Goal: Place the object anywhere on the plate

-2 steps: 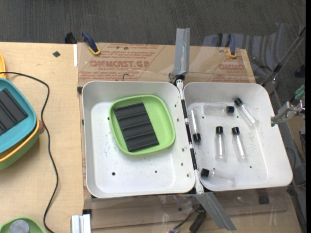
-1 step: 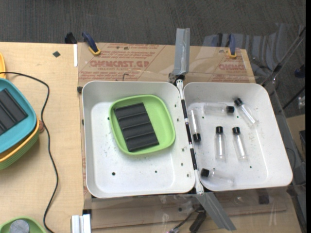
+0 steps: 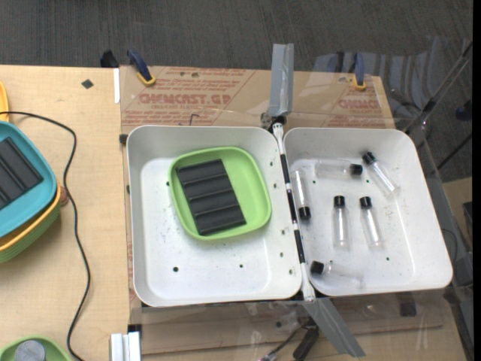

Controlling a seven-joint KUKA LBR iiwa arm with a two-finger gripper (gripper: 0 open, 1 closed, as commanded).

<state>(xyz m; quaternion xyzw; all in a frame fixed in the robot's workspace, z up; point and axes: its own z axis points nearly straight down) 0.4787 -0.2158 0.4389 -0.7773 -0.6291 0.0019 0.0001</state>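
A green square plate lies in the left white bin, toward its back. On the plate rests a dark ribbed block, set at a slight angle. In the right bin lie several clear vials with black caps: one along the left wall, two side by side in the middle, one at the back right, and one near the front edge.
A metal divider clamp stands behind the seam between the bins. Cardboard lines the bench behind them. Teal and yellow dishes and a black cable lie on the wooden table to the left.
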